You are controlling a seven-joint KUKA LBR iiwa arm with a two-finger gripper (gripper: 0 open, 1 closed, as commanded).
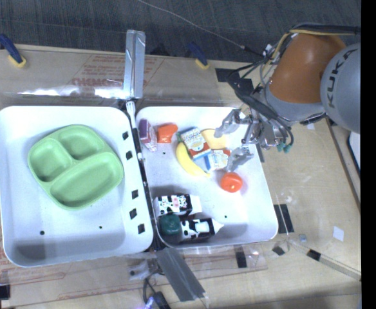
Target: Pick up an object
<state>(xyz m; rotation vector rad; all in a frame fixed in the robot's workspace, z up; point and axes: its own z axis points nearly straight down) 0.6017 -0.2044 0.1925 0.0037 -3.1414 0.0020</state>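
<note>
left bin [8,192] holds a green divided plate [75,165], rigid plastic, wide and flat, poor pick for a two-finger grasp except at the rim. right bin [255,221] carries the clutter. near its left wall a small dark purple item [144,132], too small to tell what. just beside it an orange-red block [167,132], looks stiff, light, easy across the short sides. lower down a black-and-white patterned toy [174,204] sits against a dark green round piece [170,224], with a second black-and-white piece [197,228] beside that; all look like hard plastic, light, packed close so finger room is tight. mid bin a yellow banana [187,161], likely toy plastic, smooth and curved, may roll or slip; take across the middle. touching it a small printed carton [194,138] and a pale yellow piece [215,138], bunched with a blue-white item [208,162]. lower right of the pile an orange-red ball or tomato shape [231,183], standing apart from the rest, round and slick, could squirt out unless fingers close on its widest part; judged the best target, free on all sides.

end effector [236,141] hangs over the right part of the right bin, fingers spread, nothing between them, lower finger just above the ball. arm [304,69] reaches in from the right over the table [317,192].
</note>
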